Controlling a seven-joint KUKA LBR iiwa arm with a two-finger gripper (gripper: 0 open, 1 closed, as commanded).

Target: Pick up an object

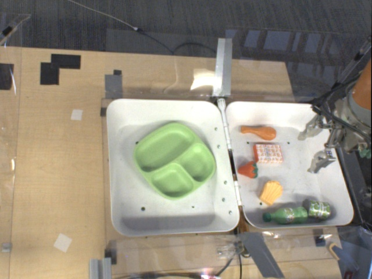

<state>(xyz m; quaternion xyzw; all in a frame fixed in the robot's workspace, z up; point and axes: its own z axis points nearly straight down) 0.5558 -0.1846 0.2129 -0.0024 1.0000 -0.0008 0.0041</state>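
The right bin holds several small items: an orange drumstick-shaped toy, a red-and-white checked box, a red pepper-like toy, a yellow corn-like piece, a green bottle lying on its side and a green can beside it. My gripper hangs over the bin's right side, its two grey fingers spread apart and open with nothing between them. It is well to the right of the checked box.
The left bin carries a green divided plate, tilted. A metal divider post stands at the back between the bins. Black cables trail near the arm at the right edge.
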